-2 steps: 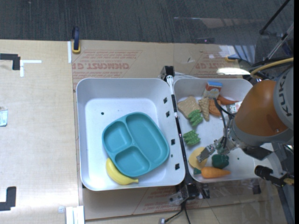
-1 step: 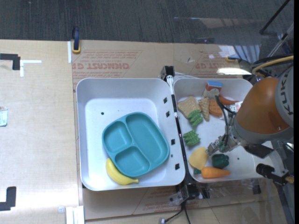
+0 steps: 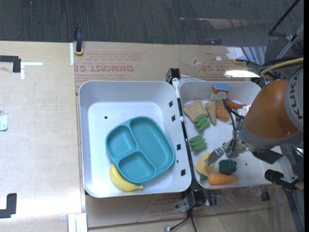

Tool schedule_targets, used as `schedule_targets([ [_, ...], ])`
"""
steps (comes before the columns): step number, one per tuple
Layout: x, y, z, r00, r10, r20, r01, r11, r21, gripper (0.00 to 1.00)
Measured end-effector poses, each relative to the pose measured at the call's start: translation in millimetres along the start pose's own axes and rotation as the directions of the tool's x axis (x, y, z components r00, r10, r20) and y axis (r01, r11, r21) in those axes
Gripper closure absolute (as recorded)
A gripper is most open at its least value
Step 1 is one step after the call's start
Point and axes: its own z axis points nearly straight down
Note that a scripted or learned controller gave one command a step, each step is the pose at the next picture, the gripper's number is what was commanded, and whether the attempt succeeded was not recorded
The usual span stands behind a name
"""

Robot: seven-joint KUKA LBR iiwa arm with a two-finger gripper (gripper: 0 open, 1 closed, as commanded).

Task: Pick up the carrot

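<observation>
- Nearest to my camera, at the bottom of the right bin [image 3: 251,181], lies the carrot [image 3: 222,179]: orange, on its side, tip pointing right, close to the bin's near wall.
- Just above the carrot I see a dark green rounded vegetable [image 3: 227,166], touching or nearly touching it.
- My gripper [image 3: 216,156] hangs over this same corner, its metal fingers pointing down and left, above a yellow piece [image 3: 202,165] that sits left of the green vegetable.
- Whether those fingers are spread or pressed together I cannot tell from this angle; nothing visibly sits between them, and the carrot lies apart from them on the bin floor.
- My arm's orange band [image 3: 270,111] bulks over the right side of that bin, covering part of it.
- Further back in the right bin I make out two green leafy pieces [image 3: 198,142], a tan slice of bread [image 3: 194,110], an orange crinkled item [image 3: 221,111] and a small blue-and-orange packet [image 3: 221,88] near the far wall.
- My left bin [image 3: 91,139] holds a teal divided plate [image 3: 140,149] set at a slant.
- One yellow banana [image 3: 123,180] curls against the plate's near-left edge, on the bin floor.
- Both bins rest side by side on a cardboard sheet [image 3: 125,64] over the bench.
</observation>
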Motion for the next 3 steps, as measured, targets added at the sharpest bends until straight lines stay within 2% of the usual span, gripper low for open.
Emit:
schedule_targets([
  [1, -1.6, 1.7, -8.9, 1.0, 0.005, 0.003, -0.005, 1.0, -0.003, 1.0],
  [2, -1.6, 1.7, -9.0, 1.0, 0.005, 0.002, -0.005, 1.0, -0.003, 0.0],
  [3, -3.4, 3.4, -18.0, 1.0, 0.008, 0.006, -0.008, 1.0, -0.006, 1.0],
])
